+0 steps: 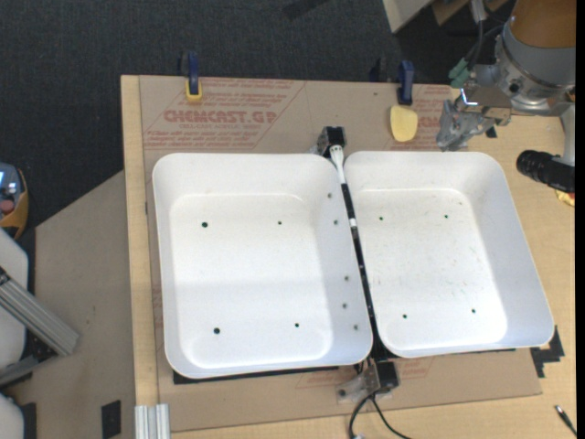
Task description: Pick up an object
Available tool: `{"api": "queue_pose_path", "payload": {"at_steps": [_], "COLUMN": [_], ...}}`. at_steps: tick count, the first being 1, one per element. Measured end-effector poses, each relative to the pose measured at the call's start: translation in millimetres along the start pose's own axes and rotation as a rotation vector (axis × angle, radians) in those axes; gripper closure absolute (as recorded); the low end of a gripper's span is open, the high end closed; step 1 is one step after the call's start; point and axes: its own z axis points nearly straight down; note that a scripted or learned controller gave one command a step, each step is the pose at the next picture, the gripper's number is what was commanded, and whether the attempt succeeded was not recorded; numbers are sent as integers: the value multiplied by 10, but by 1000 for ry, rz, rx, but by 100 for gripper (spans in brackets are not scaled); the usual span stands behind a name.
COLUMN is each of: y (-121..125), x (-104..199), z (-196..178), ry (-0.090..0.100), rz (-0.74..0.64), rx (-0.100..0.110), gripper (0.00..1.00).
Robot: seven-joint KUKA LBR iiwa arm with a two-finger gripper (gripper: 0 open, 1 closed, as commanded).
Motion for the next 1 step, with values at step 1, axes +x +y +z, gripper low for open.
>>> {"api": "queue_pose_path", "payload": {"at_steps": [1], "y": [-132], "x": [767], "z": [822], "ry": [3], "rz": [-9], "rx": [9], "gripper": [100]}}
